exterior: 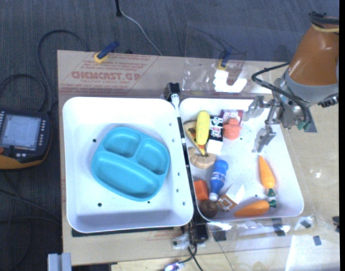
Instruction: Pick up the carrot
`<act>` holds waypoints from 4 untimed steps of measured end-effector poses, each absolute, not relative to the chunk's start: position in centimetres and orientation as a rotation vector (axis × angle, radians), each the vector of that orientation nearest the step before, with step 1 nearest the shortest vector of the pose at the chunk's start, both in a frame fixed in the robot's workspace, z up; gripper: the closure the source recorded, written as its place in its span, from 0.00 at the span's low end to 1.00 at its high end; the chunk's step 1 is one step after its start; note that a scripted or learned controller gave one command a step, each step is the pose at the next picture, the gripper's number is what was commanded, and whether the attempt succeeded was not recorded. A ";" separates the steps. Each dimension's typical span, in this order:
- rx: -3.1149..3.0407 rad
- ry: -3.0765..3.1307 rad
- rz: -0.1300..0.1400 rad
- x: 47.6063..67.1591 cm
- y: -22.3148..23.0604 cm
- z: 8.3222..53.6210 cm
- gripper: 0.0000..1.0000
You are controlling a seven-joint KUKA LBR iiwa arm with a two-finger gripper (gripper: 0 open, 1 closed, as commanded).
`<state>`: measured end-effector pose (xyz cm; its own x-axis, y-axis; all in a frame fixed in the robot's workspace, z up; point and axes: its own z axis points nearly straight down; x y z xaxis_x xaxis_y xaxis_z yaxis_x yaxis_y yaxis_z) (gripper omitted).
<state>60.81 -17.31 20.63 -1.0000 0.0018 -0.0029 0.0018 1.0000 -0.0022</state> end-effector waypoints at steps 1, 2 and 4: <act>-0.103 3.148 0.002 58.4 -18.6 11.2 0.00; -0.268 3.115 -0.003 54.6 -21.9 9.1 0.00; 0.028 3.115 -0.018 52.1 -20.5 10.4 1.00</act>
<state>52.06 -20.52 10.39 -0.9995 0.0180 -0.0265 0.0183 0.9998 -0.0110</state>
